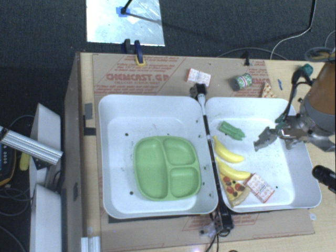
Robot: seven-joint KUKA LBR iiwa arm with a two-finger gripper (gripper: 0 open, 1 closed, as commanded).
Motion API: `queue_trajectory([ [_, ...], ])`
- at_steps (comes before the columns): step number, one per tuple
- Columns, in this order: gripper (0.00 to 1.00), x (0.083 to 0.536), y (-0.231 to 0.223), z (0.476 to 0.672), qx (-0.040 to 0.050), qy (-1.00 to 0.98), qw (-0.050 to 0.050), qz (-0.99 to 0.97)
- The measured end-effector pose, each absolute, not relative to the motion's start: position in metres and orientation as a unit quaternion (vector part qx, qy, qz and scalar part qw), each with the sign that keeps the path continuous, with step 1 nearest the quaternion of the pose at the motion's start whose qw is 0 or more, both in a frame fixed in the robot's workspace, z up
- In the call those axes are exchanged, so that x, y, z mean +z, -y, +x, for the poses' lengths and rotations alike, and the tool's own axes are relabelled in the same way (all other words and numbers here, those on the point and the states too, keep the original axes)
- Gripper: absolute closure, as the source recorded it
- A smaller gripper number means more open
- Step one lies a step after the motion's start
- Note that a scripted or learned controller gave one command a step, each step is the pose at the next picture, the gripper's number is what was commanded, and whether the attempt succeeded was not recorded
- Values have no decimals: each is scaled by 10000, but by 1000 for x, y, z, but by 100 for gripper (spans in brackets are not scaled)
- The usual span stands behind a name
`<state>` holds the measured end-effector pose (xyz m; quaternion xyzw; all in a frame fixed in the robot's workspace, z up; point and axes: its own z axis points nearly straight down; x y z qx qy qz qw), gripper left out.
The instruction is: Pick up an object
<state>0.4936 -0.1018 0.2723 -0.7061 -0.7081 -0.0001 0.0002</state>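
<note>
Right white bin [302, 193]: green object [231, 130] just left of the empty end effector [264, 139], fingers apart.

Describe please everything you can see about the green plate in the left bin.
The green plate is pale green with a smooth, plastic-like look and rounded corners. Raised ridges split it into three compartments: one large on the left and two smaller on the right, and nothing lies in them. It lies flat and right side up on the floor of the left bin, toward the near right part, close to the wall shared with the right bin. Nothing else touches it.
</note>
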Motion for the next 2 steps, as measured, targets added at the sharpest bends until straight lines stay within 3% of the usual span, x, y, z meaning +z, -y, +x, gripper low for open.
queue_trajectory([
  [2, 0, 90, 106, 646, -36, 7083, -54, -7059],
])
